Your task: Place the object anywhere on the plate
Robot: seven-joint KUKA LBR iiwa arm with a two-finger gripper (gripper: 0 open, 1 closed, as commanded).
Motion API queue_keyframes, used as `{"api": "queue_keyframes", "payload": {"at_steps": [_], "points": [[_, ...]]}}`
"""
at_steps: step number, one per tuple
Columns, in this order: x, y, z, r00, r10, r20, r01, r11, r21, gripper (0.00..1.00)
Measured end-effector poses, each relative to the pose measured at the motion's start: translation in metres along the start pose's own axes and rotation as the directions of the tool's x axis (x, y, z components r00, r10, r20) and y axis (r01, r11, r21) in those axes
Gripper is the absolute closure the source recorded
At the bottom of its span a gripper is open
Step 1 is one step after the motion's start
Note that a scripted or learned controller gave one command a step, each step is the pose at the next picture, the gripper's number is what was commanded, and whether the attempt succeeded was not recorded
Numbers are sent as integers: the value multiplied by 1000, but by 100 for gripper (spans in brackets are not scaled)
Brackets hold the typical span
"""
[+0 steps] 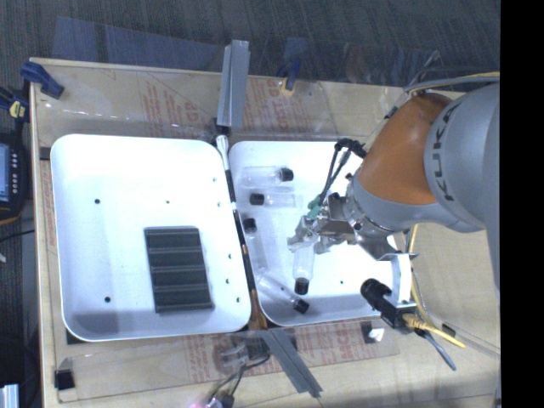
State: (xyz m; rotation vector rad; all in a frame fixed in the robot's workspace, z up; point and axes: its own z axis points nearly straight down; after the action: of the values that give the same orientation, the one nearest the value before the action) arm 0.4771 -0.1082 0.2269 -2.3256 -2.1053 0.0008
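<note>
The likeliest object is a small clear plastic vial with a black cap. It lies on the floor of the right-hand shallow white bin, directly below the grey arm's two-finger gripper in the picture, its upper end right at the gripper's tip. Whether the gripper is open, closed or already touching the vial cannot be told, because the metal and the clear plastic blur together there. The vial's long axis runs away from the gripper toward the bin's near wall, and the black cap is at the end farthest from the gripper. It looks light, stiff and smooth, so it would probably roll or squirt out of a loose pinch. A hold across the middle of the barrel, square to the long axis, seems safest. Several similar clear vials lie up and to the left of the gripper. The dark ribbed rectangular plate lies well to the gripper's left in the picture, in the left-hand white bin.
</note>
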Motion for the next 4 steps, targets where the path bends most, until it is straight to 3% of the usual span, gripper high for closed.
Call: {"api": "queue_keyframes", "payload": {"at_steps": [1,2,3,4], "points": [[78,30,37,991,136,3,-136,991,1,100],[145,-16,37,985,170,3,-170,985,3,100],[247,-3,137,987,-163,1,163,987,2,100],[247,56,136,980,198,1,-198,980,2,100]]}}
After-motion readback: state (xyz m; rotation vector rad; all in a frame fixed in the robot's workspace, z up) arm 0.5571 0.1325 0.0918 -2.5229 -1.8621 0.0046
